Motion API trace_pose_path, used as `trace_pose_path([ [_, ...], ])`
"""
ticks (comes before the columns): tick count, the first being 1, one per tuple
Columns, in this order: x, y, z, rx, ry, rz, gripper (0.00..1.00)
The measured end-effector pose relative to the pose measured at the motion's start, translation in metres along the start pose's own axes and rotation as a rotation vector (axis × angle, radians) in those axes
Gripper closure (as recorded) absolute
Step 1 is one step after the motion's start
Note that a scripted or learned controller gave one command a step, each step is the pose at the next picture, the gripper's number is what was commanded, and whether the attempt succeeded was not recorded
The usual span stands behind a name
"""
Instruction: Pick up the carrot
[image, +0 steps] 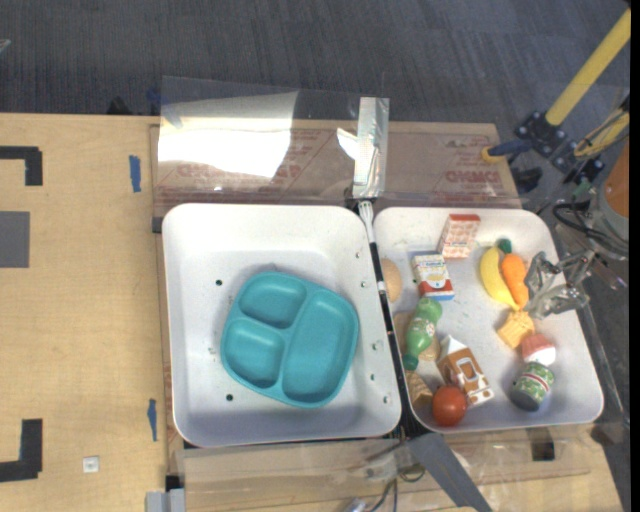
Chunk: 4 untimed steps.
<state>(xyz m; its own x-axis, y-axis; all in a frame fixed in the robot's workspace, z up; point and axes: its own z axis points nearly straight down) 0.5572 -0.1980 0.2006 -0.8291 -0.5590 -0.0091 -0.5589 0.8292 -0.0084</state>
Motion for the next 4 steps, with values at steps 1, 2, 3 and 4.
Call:
trace_pose_path([
  [1, -0.015, 0.039, 0.102, 0.001, -0.002, 0.115, 1.00],
  [2, -0.014, 0.042, 0.105, -0.005, 0.003, 0.114, 0.00],
  [3, -0.018, 0.042, 0.094, -0.001, -0.004, 0.112, 1.00],
  [4, -0.029, -0.027, 0.007, 0.002, 0.000, 0.065, 1.00],
])
